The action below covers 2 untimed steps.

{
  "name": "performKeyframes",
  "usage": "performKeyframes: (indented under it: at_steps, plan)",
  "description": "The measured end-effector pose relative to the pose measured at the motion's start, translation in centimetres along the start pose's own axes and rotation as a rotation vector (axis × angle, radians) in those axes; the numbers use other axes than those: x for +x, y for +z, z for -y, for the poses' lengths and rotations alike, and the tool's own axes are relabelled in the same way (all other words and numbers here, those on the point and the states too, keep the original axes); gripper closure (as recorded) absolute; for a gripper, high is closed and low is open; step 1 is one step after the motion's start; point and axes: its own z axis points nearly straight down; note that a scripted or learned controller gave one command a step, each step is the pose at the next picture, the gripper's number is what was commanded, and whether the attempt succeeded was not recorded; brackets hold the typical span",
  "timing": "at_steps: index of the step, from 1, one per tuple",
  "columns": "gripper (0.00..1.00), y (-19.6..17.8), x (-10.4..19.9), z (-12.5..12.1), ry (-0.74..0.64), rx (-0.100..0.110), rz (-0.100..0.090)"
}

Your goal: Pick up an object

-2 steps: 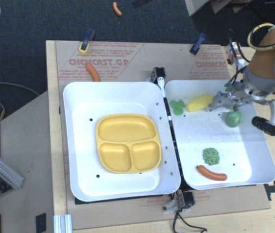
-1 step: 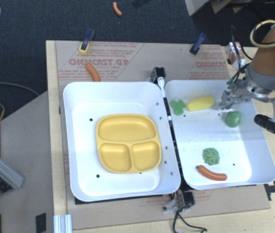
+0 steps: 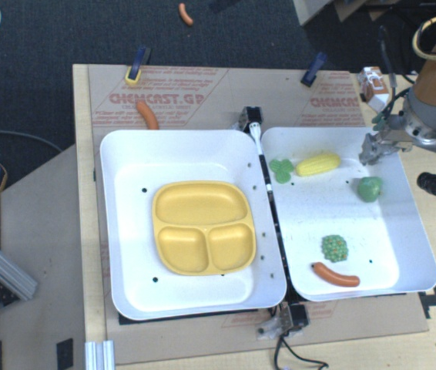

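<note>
Camera view | gripper [image 3: 372,154] at right bin's [image 3: 403,230] 1 o'clock, finger state unclear | green ball [image 3: 369,189] just below

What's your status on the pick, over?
Gripper above right bin's far edge, nothing visibly held. Nearest: round green toy vegetable, just below. Yellow corn cob to its left. Path unobstructed.

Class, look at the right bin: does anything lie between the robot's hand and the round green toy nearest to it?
Nothing visible does. The hand hangs at the right bin's far right side, and the round green toy lies just below it in the view, with bare white floor between. The corn cob lies off to the left.
</note>
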Motion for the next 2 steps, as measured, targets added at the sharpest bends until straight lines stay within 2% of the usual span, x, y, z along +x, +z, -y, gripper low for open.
performKeyframes:
  at_steps: [1, 2]
  plan:
    - [1.0, -5.2, -1.0, 0.1, 0.0, -0.001, 0.001]
    - [1.0, -8.4, -1.0, -0.1, -0.001, -0.001, 0.0]
